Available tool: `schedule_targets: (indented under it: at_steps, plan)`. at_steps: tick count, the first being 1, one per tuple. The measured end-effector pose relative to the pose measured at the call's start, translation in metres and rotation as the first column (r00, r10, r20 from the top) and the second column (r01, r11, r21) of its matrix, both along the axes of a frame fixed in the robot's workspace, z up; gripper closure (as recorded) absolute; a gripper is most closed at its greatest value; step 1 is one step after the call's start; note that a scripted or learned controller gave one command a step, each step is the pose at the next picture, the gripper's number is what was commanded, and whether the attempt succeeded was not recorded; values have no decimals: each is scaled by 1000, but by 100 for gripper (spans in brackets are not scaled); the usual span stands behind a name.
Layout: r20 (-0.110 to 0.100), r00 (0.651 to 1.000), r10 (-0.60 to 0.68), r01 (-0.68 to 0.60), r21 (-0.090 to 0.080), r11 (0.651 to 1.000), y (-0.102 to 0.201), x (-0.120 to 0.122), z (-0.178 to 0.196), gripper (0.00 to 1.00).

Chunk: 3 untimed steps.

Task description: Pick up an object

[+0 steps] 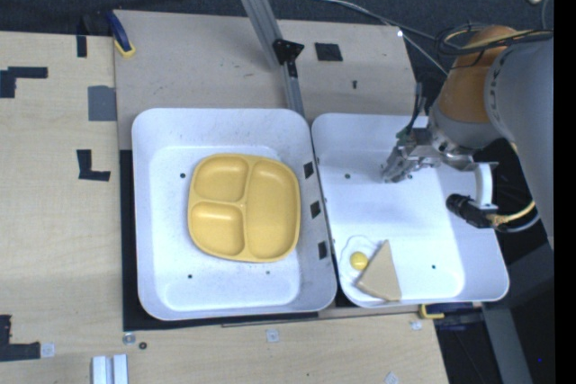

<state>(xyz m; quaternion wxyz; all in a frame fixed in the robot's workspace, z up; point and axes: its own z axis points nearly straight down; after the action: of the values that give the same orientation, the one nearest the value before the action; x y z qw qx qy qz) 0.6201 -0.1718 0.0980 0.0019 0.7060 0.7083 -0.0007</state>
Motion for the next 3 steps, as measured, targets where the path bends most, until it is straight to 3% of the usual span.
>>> schedule_targets:
  at_steps: [3]
  plan:
    - [3, 1000, -1, 1, 2, 1000, 9, 15, 162, 100]
